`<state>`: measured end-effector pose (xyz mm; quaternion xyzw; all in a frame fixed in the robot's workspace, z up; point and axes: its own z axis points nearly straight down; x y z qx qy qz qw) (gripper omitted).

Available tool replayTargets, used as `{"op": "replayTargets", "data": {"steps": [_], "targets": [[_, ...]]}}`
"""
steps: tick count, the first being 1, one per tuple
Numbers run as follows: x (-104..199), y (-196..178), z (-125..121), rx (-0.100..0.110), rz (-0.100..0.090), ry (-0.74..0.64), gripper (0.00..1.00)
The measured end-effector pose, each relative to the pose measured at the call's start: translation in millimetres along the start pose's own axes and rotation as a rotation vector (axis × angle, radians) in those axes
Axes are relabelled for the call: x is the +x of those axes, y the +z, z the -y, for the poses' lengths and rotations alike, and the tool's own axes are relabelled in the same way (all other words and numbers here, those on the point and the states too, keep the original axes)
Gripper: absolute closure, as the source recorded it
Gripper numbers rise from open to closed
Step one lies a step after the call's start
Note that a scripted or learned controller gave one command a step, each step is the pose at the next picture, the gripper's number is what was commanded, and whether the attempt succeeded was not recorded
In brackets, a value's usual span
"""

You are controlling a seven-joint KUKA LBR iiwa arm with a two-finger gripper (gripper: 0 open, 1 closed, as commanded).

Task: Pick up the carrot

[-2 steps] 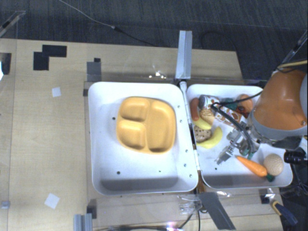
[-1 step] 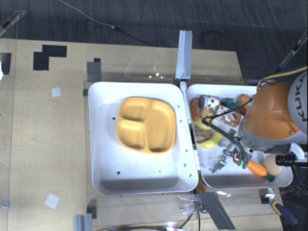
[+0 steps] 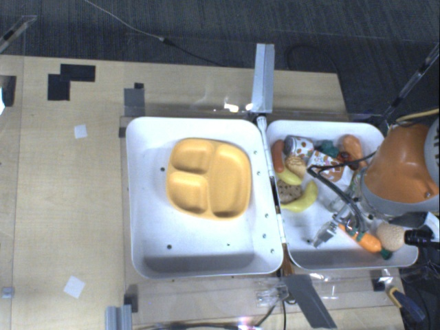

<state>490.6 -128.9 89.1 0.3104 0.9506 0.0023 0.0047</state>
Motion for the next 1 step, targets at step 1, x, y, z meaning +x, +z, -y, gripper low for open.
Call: {"op": "replayTargets", "data": {"steps": [1], "targets": [[-2.8, -12.9, -3.1, -0.005, 0.010, -0.005, 1.00]]}}
